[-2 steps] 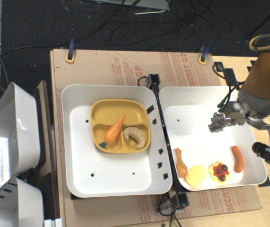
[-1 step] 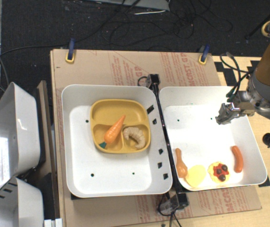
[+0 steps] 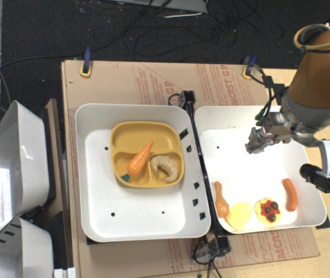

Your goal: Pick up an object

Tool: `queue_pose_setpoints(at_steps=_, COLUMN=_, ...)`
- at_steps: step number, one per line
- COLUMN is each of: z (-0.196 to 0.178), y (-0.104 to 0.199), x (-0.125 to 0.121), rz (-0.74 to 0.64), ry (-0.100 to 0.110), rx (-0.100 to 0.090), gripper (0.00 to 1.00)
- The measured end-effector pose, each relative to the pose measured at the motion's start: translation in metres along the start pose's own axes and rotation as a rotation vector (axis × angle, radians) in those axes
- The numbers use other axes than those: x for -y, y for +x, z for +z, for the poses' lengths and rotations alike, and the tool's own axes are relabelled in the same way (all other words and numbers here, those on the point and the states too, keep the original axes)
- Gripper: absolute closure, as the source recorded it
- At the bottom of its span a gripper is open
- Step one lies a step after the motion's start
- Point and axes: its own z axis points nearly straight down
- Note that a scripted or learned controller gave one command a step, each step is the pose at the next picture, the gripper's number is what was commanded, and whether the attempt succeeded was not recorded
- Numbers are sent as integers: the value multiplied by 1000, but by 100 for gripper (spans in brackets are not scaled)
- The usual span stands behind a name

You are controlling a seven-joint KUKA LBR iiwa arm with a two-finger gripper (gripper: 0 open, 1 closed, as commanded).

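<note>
My gripper (image 3: 256, 143) hangs over the upper middle of the right bin (image 3: 234, 117), well above its floor, with nothing seen between its fingers. Along that bin's front edge lie an orange chicken drumstick (image 3: 220, 199), a pale yellow disc (image 3: 239, 214), a small pizza-like piece with dark toppings (image 3: 268, 210) and a red sausage (image 3: 290, 194). In the left bin (image 3: 95, 213) sits a yellow divided plate (image 3: 120, 136) holding a carrot (image 3: 140, 158) and a pale shrimp (image 3: 165, 167).
A black divider strip (image 3: 195, 155) runs between the two bins. A grey housing (image 3: 14, 161) stands off the bench at the left. Cables lie on the dark floor behind the bench. Two clamps (image 3: 85, 68) hold the board's back edge.
</note>
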Motion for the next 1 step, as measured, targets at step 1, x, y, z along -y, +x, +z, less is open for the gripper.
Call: queue_pose_setpoints(at_steps=1, z=0, y=46, x=-5, rz=0, ry=-1, rx=0, gripper=100)
